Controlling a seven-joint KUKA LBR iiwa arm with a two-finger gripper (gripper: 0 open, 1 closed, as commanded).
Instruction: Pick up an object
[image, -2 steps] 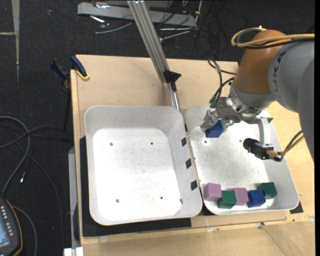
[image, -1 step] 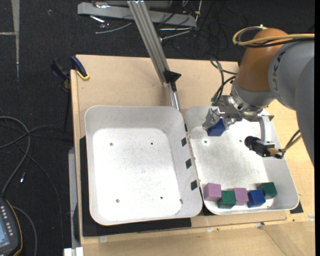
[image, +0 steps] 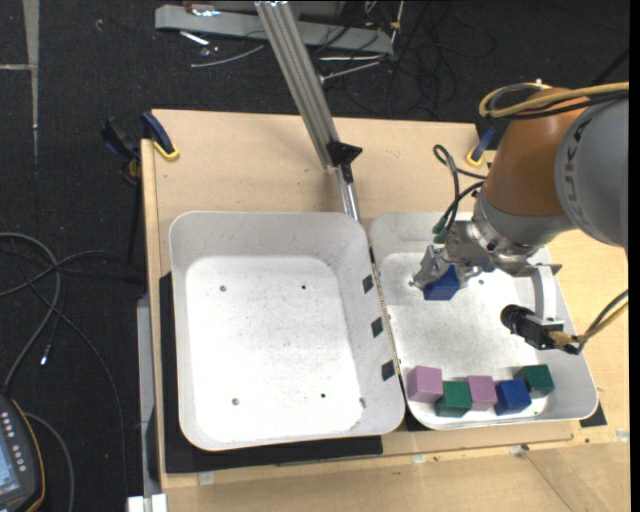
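Arm (image: 560, 170): reached in over right bin (image: 470, 330).
Gripper (image: 440, 272): pinched on blue block (image: 441, 285), seen between the fingers, above bin floor.
Risk: a shallow corner hold is judged likely; block may slip, dropping among cubes (image: 480, 392) at the near wall.

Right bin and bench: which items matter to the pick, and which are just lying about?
For the job:
gripper, a blue block between its fingers
row of five blocks along the near wall of the right bin

Lying about:
left bin
blue and yellow clamp on the bench corner
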